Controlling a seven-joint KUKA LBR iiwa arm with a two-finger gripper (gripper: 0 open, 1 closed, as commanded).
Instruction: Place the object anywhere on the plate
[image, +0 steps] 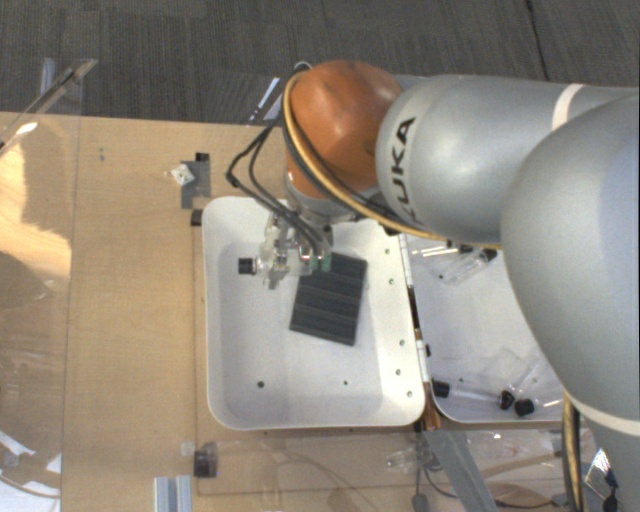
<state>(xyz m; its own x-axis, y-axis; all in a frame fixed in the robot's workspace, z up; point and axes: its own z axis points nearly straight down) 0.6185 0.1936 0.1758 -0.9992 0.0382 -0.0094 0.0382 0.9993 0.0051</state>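
Counter, left bin (225, 380): black ribbed slab (328, 298) lies flat near the centre, slightly skewed. The pincer (285, 258) hangs at the slab's 10 o'clock, just beside its corner; spread or pressed together, cannot tell. In the right bin (470, 330), clear tubes with black caps (505, 400) lie along the 6 o'clock edge.

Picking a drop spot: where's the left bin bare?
Bare: the left bin floor between the black ribbed mat and the wall at the view's bottom, and along its left wall. Crowded: the far end, where the claw hangs at the mat's corner.
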